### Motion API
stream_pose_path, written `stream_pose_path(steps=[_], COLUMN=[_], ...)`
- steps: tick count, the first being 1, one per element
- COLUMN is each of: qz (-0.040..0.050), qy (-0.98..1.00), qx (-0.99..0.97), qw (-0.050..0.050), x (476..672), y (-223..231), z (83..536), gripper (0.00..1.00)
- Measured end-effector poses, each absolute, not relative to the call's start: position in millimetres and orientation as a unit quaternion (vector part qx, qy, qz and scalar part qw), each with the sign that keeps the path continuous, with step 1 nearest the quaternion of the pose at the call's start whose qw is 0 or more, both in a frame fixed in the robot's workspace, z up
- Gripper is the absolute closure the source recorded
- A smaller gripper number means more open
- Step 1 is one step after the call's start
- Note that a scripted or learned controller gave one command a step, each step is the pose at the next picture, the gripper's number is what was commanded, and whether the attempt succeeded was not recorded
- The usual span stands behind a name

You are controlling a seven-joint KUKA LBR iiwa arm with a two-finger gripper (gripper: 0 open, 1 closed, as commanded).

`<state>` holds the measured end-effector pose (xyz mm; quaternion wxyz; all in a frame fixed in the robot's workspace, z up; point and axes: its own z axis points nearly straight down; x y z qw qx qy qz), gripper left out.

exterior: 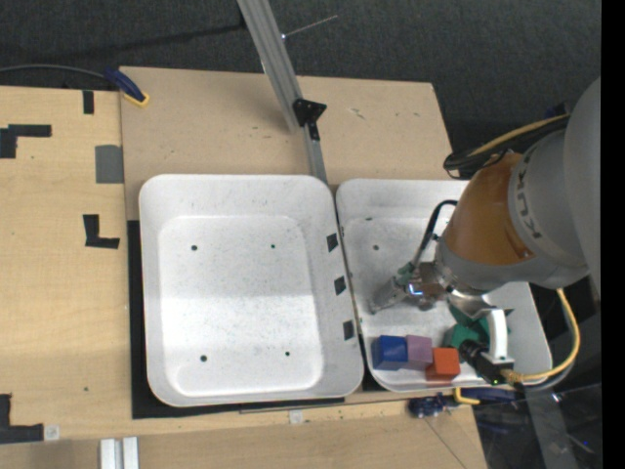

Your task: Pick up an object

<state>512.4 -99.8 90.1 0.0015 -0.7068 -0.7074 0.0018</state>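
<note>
Over the bare floor of the right-hand bin (391,191), about midway along its length, the gripper (408,288) hangs low, a blurred bit of grey metal pointing toward the wall shared with the other bin. Blur hides whether the jaws are spread or pressed together, and whether anything sits between them.

The things to pick lie on the near-edge side of the jaws, in a row along that bin's front wall and apart from the gripper. A blue block (391,351) sits closest to straight in front of the jaws. A lilac block (418,348) touches it on the arm's side. An orange block (444,362) comes next, just beside the lilac one. A green thing (469,336) lies further toward the arm and is partly covered by the wrist, so its shape cannot be told.

Behind the jaws, the arm (571,213) and its orange band (488,228) cover much of the bin's outer half.

Ahead of the jaws, past a strip of white floor, three small black tabs (339,284) sit on the ridge where the two bins meet. Beyond that ridge lies the left-hand bin (156,262).

Well away on the far side of the jaws, a metal rail (276,52) slants across the bench (215,115) and carries a black clamp (309,112) near the bins' back edge. A small blue and yellow thing (128,84) lies at the bench's far corner.
</note>
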Motion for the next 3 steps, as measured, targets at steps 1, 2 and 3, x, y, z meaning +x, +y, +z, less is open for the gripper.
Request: stream_pose_path(steps=[1,2,3], qz=[0.0008,0.0009,-0.0009], qy=[-0.707,-0.707,-0.707], qx=[-0.707,-0.707,-0.707], qw=[0.002,0.002,-0.001], x=[511.7,511.5,505.7], y=[-99,-99,-102], z=[91,101,161], gripper=[0.00,1.00,1.00])
